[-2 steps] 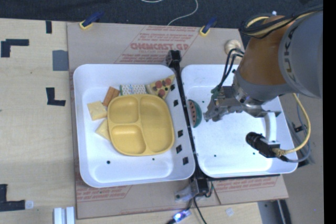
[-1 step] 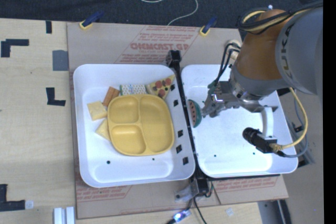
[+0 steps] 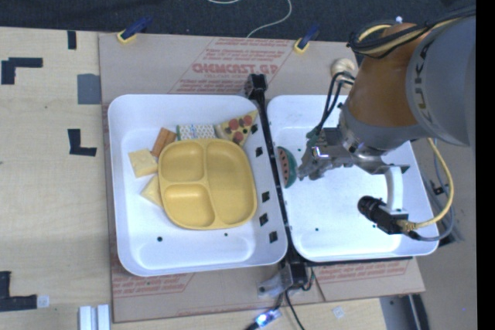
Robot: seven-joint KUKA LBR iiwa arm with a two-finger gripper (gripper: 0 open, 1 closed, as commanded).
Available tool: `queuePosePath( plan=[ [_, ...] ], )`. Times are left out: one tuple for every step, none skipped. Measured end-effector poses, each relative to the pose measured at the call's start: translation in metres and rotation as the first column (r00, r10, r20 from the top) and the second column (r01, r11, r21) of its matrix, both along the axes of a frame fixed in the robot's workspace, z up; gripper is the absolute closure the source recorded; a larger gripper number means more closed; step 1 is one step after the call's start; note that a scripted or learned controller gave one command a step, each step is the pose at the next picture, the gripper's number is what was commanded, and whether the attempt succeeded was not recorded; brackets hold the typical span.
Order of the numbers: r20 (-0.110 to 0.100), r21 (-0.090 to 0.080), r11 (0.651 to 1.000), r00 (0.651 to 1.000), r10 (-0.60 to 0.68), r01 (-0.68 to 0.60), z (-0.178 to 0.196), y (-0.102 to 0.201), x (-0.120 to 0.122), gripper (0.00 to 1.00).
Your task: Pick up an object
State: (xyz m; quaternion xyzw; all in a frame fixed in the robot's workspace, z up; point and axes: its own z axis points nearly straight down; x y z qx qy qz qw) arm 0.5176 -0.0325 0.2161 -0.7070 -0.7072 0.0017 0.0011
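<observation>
The gripper (image 3: pixel 313 165) is low over the left part of the right bin (image 3: pixel 348 239). I cannot tell what it is doing. Just left of it, by the wall between the bins, lies a watermelon slice (image 3: pixel 288 165), red with a green rind. The left bin (image 3: pixel 128 243) holds a yellow plate (image 3: pixel 207 183) with three parts. Small toy foods lie around the plate's far and left sides: a pizza slice (image 3: pixel 240 127), a brown bar (image 3: pixel 163 141) and a cracker (image 3: pixel 142 162).
</observation>
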Motion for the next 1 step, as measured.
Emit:
queuePosePath(
  plan=[
    [0.003, 0.001, 1.0, 1.0, 0.001, -0.001, 0.0171, -0.0017, 0.0032, 1.0]
  ],
)
